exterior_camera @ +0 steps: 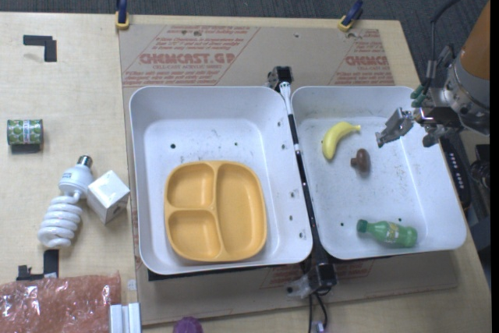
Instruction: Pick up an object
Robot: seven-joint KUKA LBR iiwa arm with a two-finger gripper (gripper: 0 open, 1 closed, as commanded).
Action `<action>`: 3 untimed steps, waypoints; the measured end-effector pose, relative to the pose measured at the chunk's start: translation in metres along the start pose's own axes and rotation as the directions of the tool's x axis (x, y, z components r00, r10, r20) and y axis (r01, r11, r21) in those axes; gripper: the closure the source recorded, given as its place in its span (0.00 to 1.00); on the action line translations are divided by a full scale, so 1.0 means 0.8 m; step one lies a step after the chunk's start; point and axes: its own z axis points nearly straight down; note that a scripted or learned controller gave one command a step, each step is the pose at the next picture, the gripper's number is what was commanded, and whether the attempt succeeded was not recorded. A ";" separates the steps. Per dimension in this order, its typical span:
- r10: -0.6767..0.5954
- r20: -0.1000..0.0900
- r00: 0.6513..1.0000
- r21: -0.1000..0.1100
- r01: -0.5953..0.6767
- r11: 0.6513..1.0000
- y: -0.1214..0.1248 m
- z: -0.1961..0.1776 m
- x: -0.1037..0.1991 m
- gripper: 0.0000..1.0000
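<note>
The right bin (437,234) holds a yellow banana (337,138) at its upper left, a small brown lump (360,161) just right of and below it, and a green bottle (387,232) lying on its side near the front edge. My gripper (411,129) hovers over the right bin's upper right part, to the right of the banana and the brown lump. Its two fingers stand apart with nothing between them. The left bin (148,168) holds a yellow divided plate (215,210).
On the bench left of the bins lie a white spiral light bulb (65,206), a small white cube (108,196) and a green can (25,133). A pink mesh bag (58,303) sits at the bottom left. Clamps hold the board at the back.
</note>
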 end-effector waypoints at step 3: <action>0.003 0.000 1.000 -0.001 -0.003 1.000 0.054 0.237 0.019 1.00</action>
